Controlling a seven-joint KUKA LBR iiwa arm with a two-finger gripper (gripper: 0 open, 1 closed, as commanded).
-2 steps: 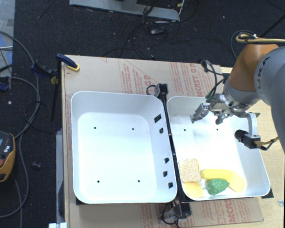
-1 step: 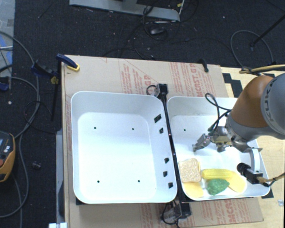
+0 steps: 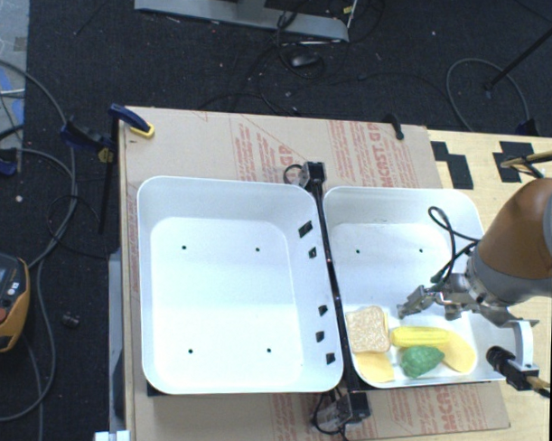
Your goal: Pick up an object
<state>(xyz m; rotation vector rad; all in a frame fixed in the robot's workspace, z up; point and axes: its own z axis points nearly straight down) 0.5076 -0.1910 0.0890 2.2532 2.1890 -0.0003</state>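
Two shallow white bins sit side by side on the bench [image 3: 260,147], which is covered by a sheet of brown cardboard. The left bin [image 3: 157,256] shows only its white floor with a few small dark dots. The objects all lie in the right bin [image 3: 384,219], gathered in its near part: a tan, speckled slice of bread [image 3: 367,329] close to the divider between the bins, a pale yellow flat piece [image 3: 374,365] just nearer than it, a yellow banana-like object [image 3: 420,337] to the right of the bread, and a green rounded object [image 3: 421,360] touching the yellow one on its near side. The arm [image 3: 519,246] reaches in from the right, and its end effector [image 3: 414,303] hangs over the right bin, just beyond the yellow object and a little right of the bread. How far its fingers are spread cannot be told from this angle, and nothing is seen held between them. A black cable [image 3: 447,230] loops from the wrist over the far part of the right bin.
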